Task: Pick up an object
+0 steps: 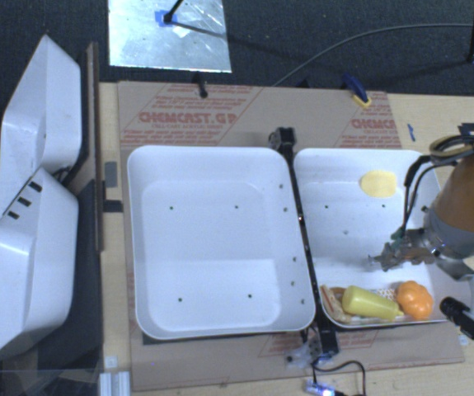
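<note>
Approach step: hand (387,259) just above yellow object (370,302), grip state can't tell; next: drop & pinch.

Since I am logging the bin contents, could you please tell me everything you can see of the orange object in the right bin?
The orange object is small, rounded and lumpy, with a smooth, slightly glossy skin like a plastic toy fruit. It lies in the right bin at its near edge, toward the right corner. Its left side meets or nearly meets the yellow object beside it. The gripper is above and left of it, apart from it.
</note>
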